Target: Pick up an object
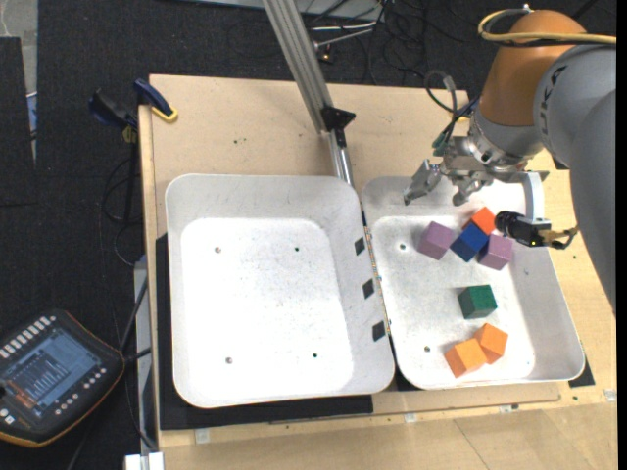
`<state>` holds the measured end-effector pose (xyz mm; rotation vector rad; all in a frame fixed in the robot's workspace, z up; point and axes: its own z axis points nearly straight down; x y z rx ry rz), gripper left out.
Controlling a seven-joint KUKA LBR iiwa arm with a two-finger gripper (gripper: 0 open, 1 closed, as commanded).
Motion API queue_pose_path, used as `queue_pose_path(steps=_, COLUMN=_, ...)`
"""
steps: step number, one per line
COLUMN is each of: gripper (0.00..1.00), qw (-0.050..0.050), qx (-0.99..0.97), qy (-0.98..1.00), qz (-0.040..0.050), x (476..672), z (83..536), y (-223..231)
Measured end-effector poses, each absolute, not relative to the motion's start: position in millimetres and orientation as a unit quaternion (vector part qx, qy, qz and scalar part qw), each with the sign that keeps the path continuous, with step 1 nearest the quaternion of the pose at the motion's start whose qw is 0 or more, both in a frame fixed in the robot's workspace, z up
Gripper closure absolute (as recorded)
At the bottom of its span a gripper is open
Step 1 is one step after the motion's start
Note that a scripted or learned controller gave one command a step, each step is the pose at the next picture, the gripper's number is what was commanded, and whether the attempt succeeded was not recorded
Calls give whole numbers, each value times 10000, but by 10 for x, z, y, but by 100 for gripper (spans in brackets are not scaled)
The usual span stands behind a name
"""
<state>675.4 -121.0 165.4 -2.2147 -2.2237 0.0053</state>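
Hand [441, 186] spread, empty, above right bin's [549, 365] far edge. I'd drop straight onto the purple block [437, 239], clear of the blue one [469, 244].

This was a robotics lab or test cell, not a home or shop. A plain fibreboard tabletop [255, 130] stood on dark flooring and served as the landmark. On it lay two shallow white plastic bins [265, 189] side by side, set out as a fixed test rig. A slanted grey aluminium mast [299, 52] rose from the tabletop's far middle. Beyond the far edge, loose black cables [392, 27] trailed across the floor. Off the tabletop's near left corner lay an orange-and-grey handheld teach pendant with a lit screen [49, 375]. At the far left corner sat a blue-and-yellow clamp [147, 101]. A large grey industrial robot arm with an orange band [549, 76] leaned over the tabletop's right side.
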Motion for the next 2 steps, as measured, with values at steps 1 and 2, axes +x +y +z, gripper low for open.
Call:
queue_pose_path(steps=1, gripper=0, qw=22, qx=-7056, qy=-7086, qz=21, x=6703, z=1019, y=-1166)
queue_pose_path(steps=2, gripper=0, qw=0, qx=-7057, qy=-7085, qz=6, x=6705, z=952, y=-1161)
